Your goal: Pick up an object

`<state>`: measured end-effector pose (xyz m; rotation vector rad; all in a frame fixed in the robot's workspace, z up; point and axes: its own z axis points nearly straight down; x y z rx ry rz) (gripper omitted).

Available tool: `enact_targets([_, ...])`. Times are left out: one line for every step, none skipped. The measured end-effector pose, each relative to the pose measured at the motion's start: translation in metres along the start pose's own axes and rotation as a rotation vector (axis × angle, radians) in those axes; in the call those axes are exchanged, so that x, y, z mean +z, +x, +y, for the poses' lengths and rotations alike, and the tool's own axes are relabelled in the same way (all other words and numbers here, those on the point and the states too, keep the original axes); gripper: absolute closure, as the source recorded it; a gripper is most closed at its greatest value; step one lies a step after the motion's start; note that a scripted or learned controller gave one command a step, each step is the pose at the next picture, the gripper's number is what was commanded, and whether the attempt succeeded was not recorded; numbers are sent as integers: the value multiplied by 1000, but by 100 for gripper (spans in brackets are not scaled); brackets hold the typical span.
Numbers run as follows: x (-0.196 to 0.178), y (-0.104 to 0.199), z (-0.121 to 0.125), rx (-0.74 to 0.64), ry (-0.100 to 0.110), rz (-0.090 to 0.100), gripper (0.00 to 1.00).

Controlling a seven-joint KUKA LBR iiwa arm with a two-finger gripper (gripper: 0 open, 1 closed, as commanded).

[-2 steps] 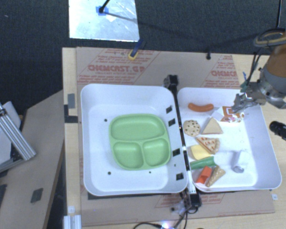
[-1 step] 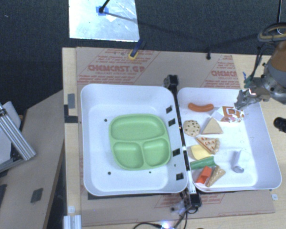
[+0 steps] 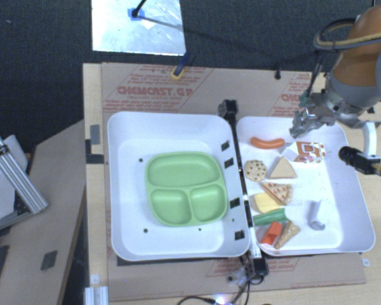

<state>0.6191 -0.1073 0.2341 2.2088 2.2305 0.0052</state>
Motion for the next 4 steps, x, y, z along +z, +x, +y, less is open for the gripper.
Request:
enact_targets([13, 47, 16, 1, 0, 0, 100])
enact_targets([0, 100, 41, -1, -1, 1, 100])
enact_targets([3, 107, 51, 4, 1, -1, 100])
enact_targets([17, 108, 50, 3, 2, -1, 100])
